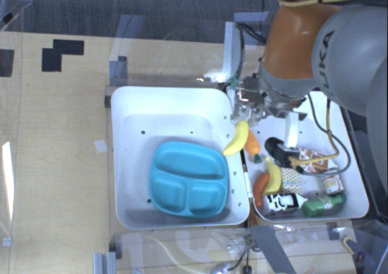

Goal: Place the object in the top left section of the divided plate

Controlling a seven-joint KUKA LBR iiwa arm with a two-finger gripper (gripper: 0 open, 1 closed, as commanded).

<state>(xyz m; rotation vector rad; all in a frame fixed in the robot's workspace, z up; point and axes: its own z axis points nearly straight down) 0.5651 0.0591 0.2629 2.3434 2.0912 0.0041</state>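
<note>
While a yellow toy banana [237, 138] was held pinched in the gripper [244, 122] over the bins' shared rim, a steady carry toward the blue divided plate's [189, 180] top left section was advisable.

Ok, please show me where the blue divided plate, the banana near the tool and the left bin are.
blue divided plate [189, 179]: camera view, its middle ridge.
banana [237, 138]: camera view, mid-body.
left bin [130, 163]: camera view, bare floor.
</note>
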